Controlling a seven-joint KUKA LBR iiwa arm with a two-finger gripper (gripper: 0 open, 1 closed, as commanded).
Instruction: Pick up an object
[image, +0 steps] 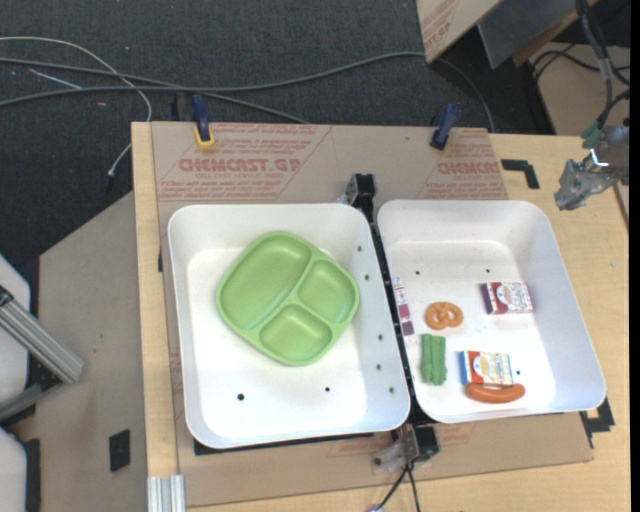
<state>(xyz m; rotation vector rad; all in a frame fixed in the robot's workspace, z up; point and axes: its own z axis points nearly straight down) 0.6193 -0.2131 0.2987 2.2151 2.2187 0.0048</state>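
Observation:
The right white bin (560, 260) holds several small items: an orange pretzel (443, 316), a maroon and white box (505, 297), a green block (432, 358), a red, white and blue packet (488, 366) and an orange-red sausage (495, 393). A thin pink and white strip (403, 305) lies at that bin's left wall. My gripper (578, 186) hangs at the far right of the camera view, beyond the right bin's far right corner and well away from every item. Nothing is seen in it.
The left white bin (200, 400) holds a green divided plate (288, 297). Blue clamps (203, 118) (445, 126) grip the cardboard sheet's far edge. A black clip (362, 188) sits between the bins at the back. Cables trail over the dark floor behind.

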